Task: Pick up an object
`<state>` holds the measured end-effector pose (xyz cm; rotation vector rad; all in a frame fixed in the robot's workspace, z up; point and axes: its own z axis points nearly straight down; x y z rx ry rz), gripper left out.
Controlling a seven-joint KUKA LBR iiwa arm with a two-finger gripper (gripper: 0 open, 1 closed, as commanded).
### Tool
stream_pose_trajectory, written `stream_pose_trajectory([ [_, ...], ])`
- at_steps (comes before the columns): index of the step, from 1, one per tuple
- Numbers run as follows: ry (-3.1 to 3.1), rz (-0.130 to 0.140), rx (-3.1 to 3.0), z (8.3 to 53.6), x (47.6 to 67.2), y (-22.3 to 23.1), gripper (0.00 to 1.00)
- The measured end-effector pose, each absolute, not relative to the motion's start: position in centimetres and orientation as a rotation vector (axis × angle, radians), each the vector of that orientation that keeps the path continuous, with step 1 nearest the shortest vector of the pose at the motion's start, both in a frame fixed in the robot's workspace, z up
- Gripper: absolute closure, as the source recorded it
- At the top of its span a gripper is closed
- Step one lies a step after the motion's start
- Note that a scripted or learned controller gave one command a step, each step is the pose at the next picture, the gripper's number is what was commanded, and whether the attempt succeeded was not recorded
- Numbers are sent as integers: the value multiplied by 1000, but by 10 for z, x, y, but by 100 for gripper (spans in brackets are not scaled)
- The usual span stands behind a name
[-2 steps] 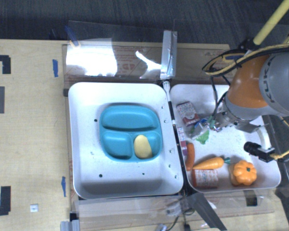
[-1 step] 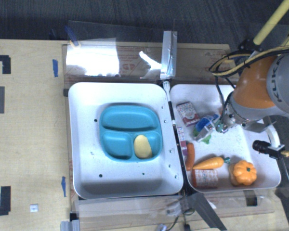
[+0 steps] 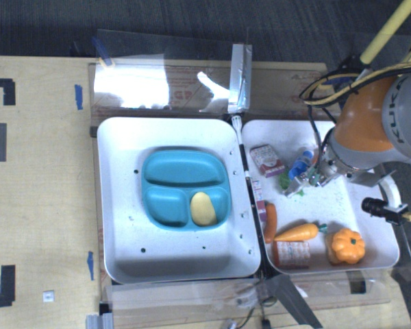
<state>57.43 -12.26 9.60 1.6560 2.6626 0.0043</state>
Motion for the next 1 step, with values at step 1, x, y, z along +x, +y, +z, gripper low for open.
stream_pose_trajectory([
  [1,2459,0,1954,184,619,-77,100],
])
